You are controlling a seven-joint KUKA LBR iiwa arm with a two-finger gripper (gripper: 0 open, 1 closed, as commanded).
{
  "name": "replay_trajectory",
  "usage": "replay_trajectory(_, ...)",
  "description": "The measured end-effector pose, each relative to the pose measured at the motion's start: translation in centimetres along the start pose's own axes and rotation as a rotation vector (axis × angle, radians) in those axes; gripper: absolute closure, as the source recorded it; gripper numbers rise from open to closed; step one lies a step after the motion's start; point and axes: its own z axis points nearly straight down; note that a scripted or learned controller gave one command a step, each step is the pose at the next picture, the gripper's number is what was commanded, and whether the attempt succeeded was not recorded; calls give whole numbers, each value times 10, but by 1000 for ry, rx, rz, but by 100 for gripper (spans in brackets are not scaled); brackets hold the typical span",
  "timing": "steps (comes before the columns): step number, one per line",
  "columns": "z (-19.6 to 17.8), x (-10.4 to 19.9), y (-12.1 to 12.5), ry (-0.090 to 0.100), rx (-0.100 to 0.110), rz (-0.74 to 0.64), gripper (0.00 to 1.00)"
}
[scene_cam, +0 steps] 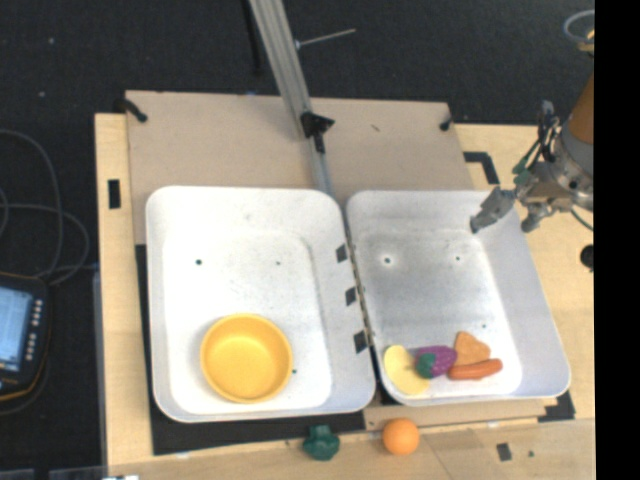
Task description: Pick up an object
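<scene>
My gripper (512,213) hangs over the far right rim of the right bin (440,268), fingers spread open with nothing between them. At that bin's near edge lies a cluster of small toys: a pale yellow piece (400,368), a purple and green piece (433,360), an orange wedge (471,347) and an orange-red carrot-like piece (476,370). A yellow bowl (246,357) sits in the near part of the left bin (240,258). The gripper is well away from all of them.
An orange ball (400,436) and a small green object (321,443) rest on the bench in front of the bins. A slanted metal rail (290,68) runs from the top down to the gap between the bins. A handheld pendant (18,333) lies at the far left.
</scene>
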Motion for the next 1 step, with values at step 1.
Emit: replay_trajectory(1, 0, 0, 0, -1, 0, 0, 0)
